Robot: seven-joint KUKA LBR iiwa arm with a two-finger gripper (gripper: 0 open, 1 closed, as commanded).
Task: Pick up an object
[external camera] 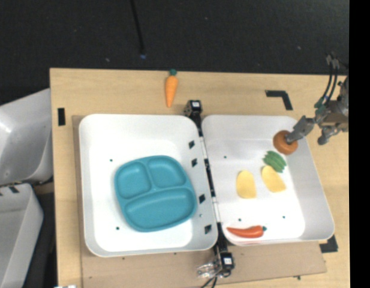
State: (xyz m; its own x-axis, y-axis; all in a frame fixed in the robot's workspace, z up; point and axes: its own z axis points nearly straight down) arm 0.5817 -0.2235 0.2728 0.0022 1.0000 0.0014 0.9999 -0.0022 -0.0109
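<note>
My gripper (312, 133) hangs over the far right corner of the right bin (304, 221), at the view's right edge. Its two fingers are spread apart, so it is open with nothing between them. The left finger's tip (298, 131) lies right by an orange-brown round object (284, 143), which sits outside the gap. Further down the same bin lie a green piece (274, 160), two yellow pieces (246, 185) (273, 179) and, by the front wall, a red chili pepper (245, 231).
The left bin (95, 161) holds a blue divided plate (155, 192). An orange carrot (171, 89) lies on the wooden bench behind the bins. Black clips (193, 108) sit along the seam between the bins. A white machine part (17, 143) stands at the left.
</note>
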